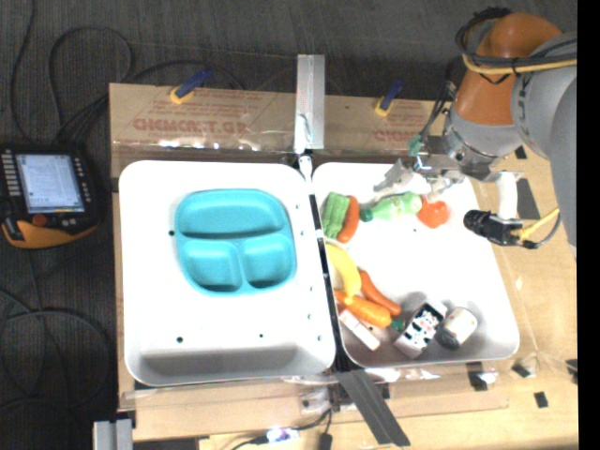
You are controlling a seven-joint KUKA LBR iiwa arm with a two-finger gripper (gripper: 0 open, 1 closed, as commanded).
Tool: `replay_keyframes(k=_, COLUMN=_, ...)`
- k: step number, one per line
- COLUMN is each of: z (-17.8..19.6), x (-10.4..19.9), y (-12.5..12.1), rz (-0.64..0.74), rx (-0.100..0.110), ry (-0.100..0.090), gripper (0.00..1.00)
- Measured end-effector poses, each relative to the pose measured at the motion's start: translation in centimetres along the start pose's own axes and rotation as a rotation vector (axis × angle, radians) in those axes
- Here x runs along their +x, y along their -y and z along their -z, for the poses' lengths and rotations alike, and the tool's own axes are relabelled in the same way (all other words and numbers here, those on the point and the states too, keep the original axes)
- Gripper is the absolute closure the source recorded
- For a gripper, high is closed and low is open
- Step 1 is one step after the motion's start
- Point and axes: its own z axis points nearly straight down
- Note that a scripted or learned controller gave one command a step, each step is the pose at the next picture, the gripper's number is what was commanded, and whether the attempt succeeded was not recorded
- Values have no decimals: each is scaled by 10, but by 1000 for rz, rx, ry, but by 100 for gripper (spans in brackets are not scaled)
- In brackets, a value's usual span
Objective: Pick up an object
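My gripper [417, 176] hangs over the back of the right bin [487, 279], open, with nothing between its fingers. Just below it lies a green bottle-like object [394, 206], with an orange-red piece [432, 214] beside it to the right. By the bin's left wall sit a green and orange vegetable [337, 216], a yellow banana [343, 266] and orange carrots [370, 300]. A small patterned box [422, 326] and a silver can [459, 324] rest at the front.
In the left bin [150, 336] lies a teal divided tray [234, 237]. A ridge [317, 251] separates the two bins. A tablet [47, 190] sits on the floor at far left.
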Motion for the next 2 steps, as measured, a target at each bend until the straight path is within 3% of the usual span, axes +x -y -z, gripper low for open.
replay_keyframes(k=1, z=-76, x=5, y=-17, rz=278, rx=-30, ry=12, gripper=0)
replay_keyframes(k=2, z=-107, x=18, y=-33, rz=367, rx=-4, ry=11, gripper=0)
